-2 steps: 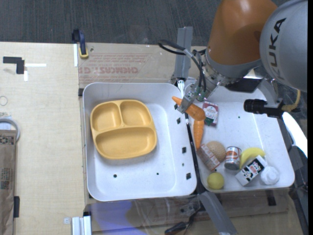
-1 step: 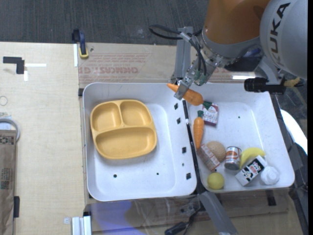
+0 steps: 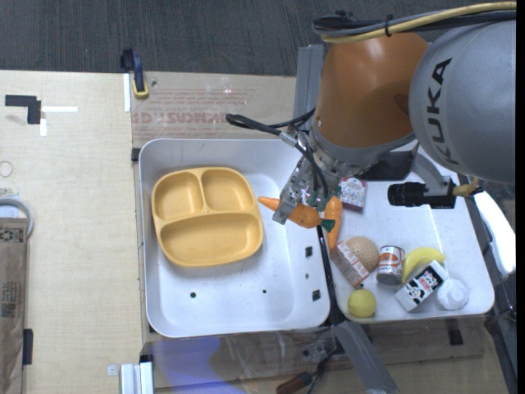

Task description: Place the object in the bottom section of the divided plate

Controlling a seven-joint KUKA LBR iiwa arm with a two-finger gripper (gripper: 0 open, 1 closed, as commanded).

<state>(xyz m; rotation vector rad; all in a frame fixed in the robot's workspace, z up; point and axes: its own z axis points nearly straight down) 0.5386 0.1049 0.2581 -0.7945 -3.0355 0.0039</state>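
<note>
Over the bins' shared wall, claw [image 3: 305, 206] gripping carrot [image 3: 289, 211], yellow divided plate [image 3: 207, 217] in left bin [image 3: 230, 302].

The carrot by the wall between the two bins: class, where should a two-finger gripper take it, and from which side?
Probably across the thick middle of the carrot, coming down from above. It lies flat and long, pointed end toward the yellow plate, so fingers either side of its narrow width should close well. The gripper already sits over it.
</note>
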